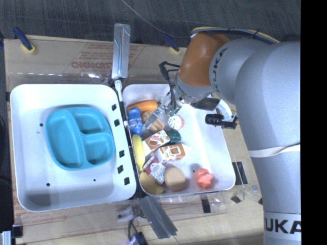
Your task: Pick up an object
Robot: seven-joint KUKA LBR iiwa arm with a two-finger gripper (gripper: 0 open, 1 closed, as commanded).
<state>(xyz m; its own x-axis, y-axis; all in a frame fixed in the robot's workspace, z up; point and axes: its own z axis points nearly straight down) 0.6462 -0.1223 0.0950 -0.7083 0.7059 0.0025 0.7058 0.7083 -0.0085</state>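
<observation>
Objects for picking are heaped in the right bin [219, 152]: an orange piece [144, 105], a blue bottle [134, 120], a yellow banana [137, 151], small printed cartons [165, 146], a tan round piece [174, 178] and a pink piece [204, 178]. The gripper [166, 108] is lowered at the pile's upper end; whether anything is clasped cannot be told. A blue divided tray [79, 137] is seen in the left bin [25, 152].

In the right bin [220, 152], objects [162, 147] crowd the nine o'clock side; the three o'clock half lies open. The left bin [25, 137] has bare floor around the blue tray [79, 137].
</observation>
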